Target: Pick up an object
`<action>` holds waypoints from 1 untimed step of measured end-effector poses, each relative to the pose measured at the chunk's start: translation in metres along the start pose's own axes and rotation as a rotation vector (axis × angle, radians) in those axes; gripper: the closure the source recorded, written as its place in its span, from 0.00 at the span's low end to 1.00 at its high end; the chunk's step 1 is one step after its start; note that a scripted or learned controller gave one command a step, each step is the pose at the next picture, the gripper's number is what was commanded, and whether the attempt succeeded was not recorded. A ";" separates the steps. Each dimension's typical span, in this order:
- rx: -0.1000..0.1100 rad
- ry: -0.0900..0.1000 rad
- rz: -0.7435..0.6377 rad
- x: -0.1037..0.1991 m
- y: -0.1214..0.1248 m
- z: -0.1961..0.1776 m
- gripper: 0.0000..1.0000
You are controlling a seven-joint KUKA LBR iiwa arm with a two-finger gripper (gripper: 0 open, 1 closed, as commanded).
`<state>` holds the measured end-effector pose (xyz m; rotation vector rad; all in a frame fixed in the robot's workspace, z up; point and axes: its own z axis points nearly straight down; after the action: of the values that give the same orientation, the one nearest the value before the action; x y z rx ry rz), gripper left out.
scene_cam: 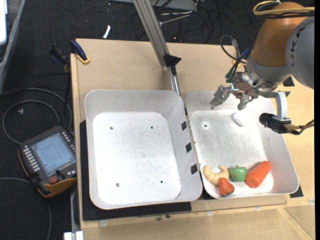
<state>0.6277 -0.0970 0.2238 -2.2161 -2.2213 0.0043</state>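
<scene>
Hand (232, 98) spread open, gripping nothing, above right bin (280, 149) far edge; carrot (258, 174), green pepper (238, 173), strawberry (225, 186), pale curled piece (214, 173) clustered at its near edge.

The arm (285, 39) is cut off by the right edge, so most of its length lies out of view, and its wrist covers part of the right bin's (280, 184) far rim. At the near end of that bin, the red piece (225, 186) overlaps the cream-coloured piece (214, 173), and both are too small to identify. A clear container (10, 19) is cropped by the left edge.
</scene>
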 end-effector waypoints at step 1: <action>-0.005 -0.001 0.000 0.000 0.001 -0.003 0.00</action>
<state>0.6286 -0.0972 0.2265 -2.2190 -2.2240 0.0001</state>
